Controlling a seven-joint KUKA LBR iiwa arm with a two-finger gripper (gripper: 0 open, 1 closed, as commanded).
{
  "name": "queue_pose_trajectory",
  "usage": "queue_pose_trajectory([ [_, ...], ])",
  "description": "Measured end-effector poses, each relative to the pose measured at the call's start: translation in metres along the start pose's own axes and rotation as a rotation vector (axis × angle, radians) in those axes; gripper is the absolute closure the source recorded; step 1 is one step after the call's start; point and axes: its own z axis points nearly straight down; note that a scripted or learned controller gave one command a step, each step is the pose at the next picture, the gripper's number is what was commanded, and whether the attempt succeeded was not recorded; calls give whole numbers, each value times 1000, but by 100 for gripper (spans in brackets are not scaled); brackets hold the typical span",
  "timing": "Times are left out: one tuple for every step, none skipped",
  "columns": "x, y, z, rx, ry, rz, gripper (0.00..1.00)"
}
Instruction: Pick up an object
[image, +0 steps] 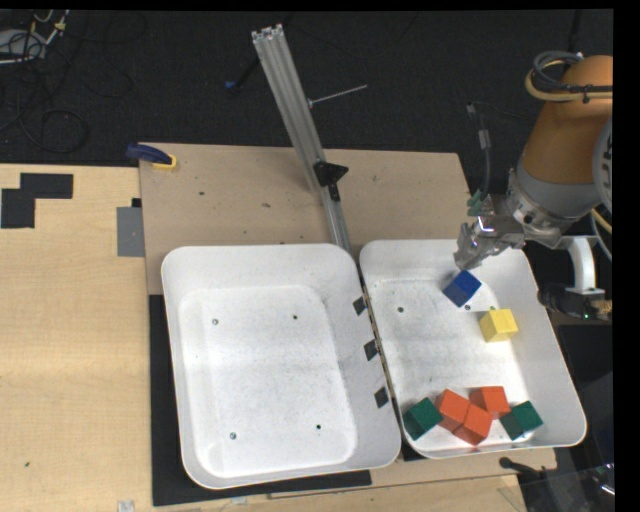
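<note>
**Blue cube under the gripper, lift not confirmed**

Progress looks partial. The gripper (478, 243) sits over the far part of the right bin (562, 395), and the blue cube (462, 288) lies directly beneath its tip, apparently touching or just below it. Whether the fingers are spread, closed, or clamped on the cube cannot be told from this slanted view; the metal at the tip hides them. The cube may already be raised a little off the bin floor, but the view does not settle that either, so my judgement is that the reach is done and a secure pick is yet to be shown.

The cube has near-equal sides and so no real long axis. It sits turned roughly diamond-wise to the bin walls, one corner pointing toward the gripper and the opposite corner toward the near end of the bin.

Other candidates lie in the same bin: a yellow cube (498, 323) just beside the blue one, and a cluster at the near end of two green blocks (422, 416) (521, 419) flanking orange and red blocks (471, 411). The left bin (200, 270) holds nothing relevant to the pick
</note>
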Motion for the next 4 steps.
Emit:
queue_pose_trajectory([
  [-2, 1, -48, 0, 0, 1, 100],
  [57, 0, -28, 7, 3, -1, 100],
  [110, -9, -17, 8, 3, -2, 100],
  [169, -13, -3, 9, 3, -2, 100],
])
